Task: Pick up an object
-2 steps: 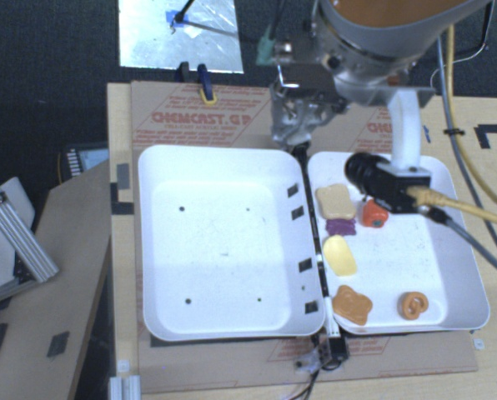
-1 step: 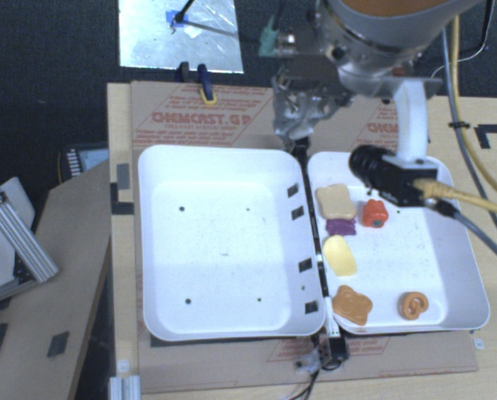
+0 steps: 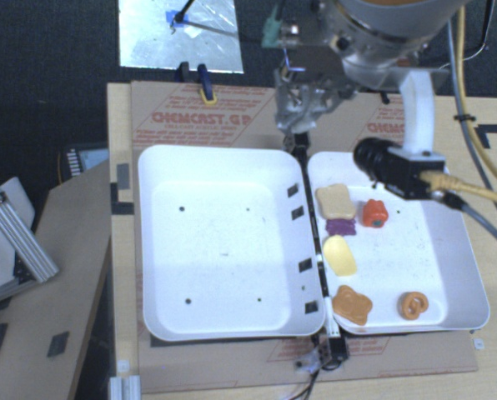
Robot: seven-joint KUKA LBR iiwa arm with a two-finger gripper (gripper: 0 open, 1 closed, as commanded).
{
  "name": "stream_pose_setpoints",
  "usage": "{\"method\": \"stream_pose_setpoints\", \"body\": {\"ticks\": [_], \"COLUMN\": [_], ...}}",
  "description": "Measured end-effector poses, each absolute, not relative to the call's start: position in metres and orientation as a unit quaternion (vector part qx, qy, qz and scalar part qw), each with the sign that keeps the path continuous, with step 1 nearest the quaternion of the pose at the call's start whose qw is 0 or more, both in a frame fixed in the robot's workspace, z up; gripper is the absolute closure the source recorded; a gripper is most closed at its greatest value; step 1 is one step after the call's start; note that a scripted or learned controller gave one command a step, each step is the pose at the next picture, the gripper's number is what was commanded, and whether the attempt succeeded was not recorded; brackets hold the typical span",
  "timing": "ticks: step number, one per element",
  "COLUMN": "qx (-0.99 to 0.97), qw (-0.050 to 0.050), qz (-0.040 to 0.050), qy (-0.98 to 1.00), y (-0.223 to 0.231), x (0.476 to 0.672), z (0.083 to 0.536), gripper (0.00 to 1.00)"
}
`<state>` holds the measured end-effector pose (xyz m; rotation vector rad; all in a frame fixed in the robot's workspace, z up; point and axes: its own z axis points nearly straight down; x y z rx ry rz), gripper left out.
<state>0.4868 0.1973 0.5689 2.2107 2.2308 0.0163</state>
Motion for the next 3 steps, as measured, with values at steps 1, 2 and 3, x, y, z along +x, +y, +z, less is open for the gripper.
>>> {"method": "stream_pose_setpoints", "body": {"ticks": [1,2,3], "qx": [0.703,0.707,0.708], "qw": [0.001,-0.001,0.002], "qz": [0.0062,-0.0039,0.0041], "qy": [0.711,0.708,0.706], "y": [0.198,0.225,0.18], "x": [0.487,0.543,0.531], "z": [0.58,0.444,0.521], "gripper": [1.0,1.0,1.0]}}
